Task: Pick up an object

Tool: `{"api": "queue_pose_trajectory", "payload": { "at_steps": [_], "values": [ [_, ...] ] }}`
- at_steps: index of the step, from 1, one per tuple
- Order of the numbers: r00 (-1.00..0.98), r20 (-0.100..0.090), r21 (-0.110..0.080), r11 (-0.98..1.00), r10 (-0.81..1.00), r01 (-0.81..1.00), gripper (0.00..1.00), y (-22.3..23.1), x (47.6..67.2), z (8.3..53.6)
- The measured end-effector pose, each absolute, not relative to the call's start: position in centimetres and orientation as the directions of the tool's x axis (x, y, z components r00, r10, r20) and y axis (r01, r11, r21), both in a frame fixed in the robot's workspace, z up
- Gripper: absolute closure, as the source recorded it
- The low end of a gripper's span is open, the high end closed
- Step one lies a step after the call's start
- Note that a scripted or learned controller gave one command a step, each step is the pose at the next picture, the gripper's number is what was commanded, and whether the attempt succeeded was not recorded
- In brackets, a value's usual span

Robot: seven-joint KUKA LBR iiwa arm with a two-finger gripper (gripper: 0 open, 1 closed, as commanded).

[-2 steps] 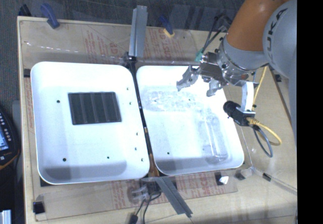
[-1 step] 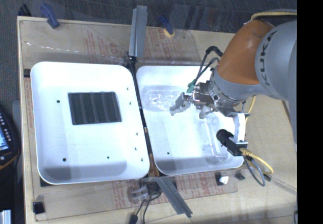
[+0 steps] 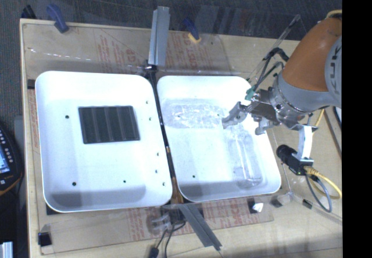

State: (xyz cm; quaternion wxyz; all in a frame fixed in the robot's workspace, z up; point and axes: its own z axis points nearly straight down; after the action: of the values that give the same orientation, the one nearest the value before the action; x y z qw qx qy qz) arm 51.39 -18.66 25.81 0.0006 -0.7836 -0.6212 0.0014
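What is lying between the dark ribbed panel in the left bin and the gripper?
In the camera view: the bins' adjoining rims and a clear plastic packet lie between the dark ribbed panel and the gripper.

Two shallow white bins sit side by side on a wooden bench [image 3: 87, 47], the left bin [image 3: 52, 135] touching the right bin [image 3: 203, 190] along their shared edge. A dark ribbed grate [image 3: 108, 124] lies flat in the left bin's floor, while two blue clamps [image 3: 58, 18] grip the bench's far edge beyond that bin. A grey metal bar [image 3: 158, 36] stands at the far end of the seam between the bins, and a yellow cable [image 3: 325, 184] curls on the bench just right of the right bin.
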Motion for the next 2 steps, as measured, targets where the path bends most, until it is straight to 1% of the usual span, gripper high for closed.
{"api": "queue_pose_trajectory", "payload": {
  "at_steps": [1, 2],
  "values": [
    [0.254, 0.0, 0.001, -0.254, 0.967, 0.967, 0.0, -19.9, 50.1, 29.8],
    [0.22, 0.0, -0.001, -0.22, 0.975, 0.975, 0.0, -20.5, 52.9, 33.4]
  ]
}}
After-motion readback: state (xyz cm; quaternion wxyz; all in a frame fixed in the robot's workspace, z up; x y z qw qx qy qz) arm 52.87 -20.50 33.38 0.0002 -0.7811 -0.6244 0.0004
